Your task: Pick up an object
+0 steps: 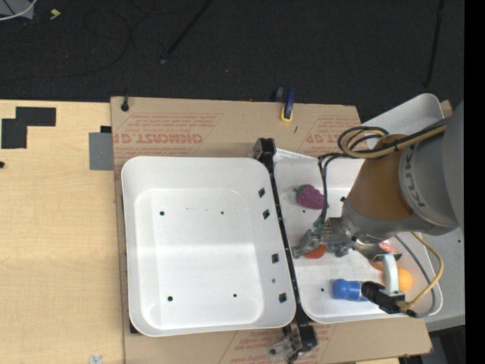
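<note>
My gripper (309, 246) is low inside the right white bin (333, 170), near its left wall. A small red-orange object (316, 253) lies right under the gripper tip, partly hidden by it. Whether it is touched or held cannot be made out. A purple lumpy object (309, 196) sits a little farther back in the same bin. A blue cylinder (348, 290) lies near the bin's front wall. An orange ball (405, 280) rests at the front right, partly behind the wrist hardware. The arm's orange band (379, 188) covers the middle of the bin.
The left white bin (144, 203) adjoins the right one along a black clipped divider (276, 233). Both stand on a cardboard sheet (197, 131) on the wooden bench. A yellow cable loops over the wrist.
</note>
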Robot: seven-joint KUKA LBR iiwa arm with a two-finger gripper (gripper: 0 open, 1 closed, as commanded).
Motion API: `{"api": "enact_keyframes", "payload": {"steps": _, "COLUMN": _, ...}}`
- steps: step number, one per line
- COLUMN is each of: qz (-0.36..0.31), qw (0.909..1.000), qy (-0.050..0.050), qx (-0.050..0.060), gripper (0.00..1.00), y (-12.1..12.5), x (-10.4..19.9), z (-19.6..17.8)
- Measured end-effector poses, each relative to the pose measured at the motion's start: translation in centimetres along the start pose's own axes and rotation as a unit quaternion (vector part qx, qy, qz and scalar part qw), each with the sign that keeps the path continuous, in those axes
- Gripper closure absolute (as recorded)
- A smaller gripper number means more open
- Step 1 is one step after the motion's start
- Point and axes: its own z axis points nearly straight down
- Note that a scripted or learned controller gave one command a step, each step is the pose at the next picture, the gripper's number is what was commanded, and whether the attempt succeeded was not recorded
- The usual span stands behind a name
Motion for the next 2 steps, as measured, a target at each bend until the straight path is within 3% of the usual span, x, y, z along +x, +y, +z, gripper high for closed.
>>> {"api": "enact_keyframes", "payload": {"steps": 1, "qz": 0.002, "qw": 1.0, "qy": 0.0, "qx": -0.003, "gripper": 1.0, "y": 0.3, "x": -0.1, "z": -1.2}}
{"api": "enact_keyframes", "payload": {"steps": 2, "qz": -0.006, "qw": 0.9999, "qy": 0.0, "qx": -0.01, "gripper": 1.0, "y": 6.9, "x": 6.7, "z": -10.9}}
